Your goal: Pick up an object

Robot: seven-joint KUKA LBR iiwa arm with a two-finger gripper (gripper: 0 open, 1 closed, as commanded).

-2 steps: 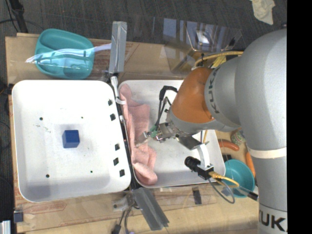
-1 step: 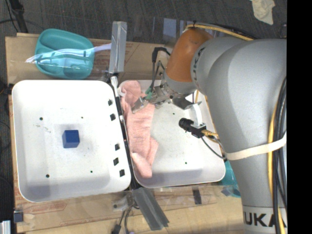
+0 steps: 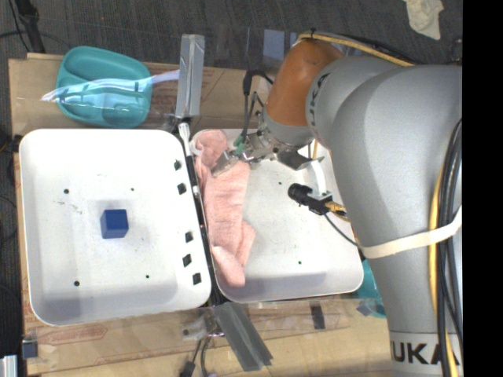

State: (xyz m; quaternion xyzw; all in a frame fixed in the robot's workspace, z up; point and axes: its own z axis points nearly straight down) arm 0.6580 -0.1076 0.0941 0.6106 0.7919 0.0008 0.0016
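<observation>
A blue cube [image 3: 115,223] lies in a white bin [image 3: 47,163]; the cloth [image 3: 226,210] is pink, the dustpan [image 3: 102,85] seemingly teal.

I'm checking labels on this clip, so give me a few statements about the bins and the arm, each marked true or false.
1. A blue cube lies in the left bin. True.
2. The pink cloth lies along the left side of the right bin. True.
3. The cube sits on the cloth. False: they are in separate bins.
4. The gripper is over the left bin. False: it is at the cloth's upper end in the right bin.
5. A teal object lies inside the left bin. False: it rests outside, beyond its far edge.
</observation>
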